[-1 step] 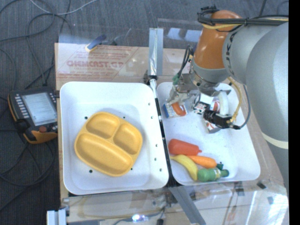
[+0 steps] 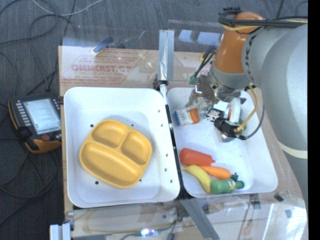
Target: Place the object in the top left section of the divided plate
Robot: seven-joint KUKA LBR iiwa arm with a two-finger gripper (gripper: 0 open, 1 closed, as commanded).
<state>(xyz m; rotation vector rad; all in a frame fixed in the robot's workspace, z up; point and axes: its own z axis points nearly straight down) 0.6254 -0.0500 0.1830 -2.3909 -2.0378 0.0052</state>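
Observation:
A yellow divided plate [image 2: 116, 152] lies in the left white bin [image 2: 80, 104], with two smaller sections on its upper side and one long section below. The gripper [image 2: 198, 103] hangs low in the upper left part of the right bin [image 2: 260, 159], under the orange wrist band. Just below and left of it lies a small white and blue carton with an orange end [image 2: 186, 116], close to the bin's left wall. Whether the gripper touches the carton is unclear.
At the front of the right bin lie a red pepper [image 2: 196, 157], a banana [image 2: 199, 178], a carrot [image 2: 218, 172] and a green bottle [image 2: 225, 185]. A metal divider [image 2: 165, 59] separates the bins. A teach pendant [image 2: 35, 116] sits left of the bench.

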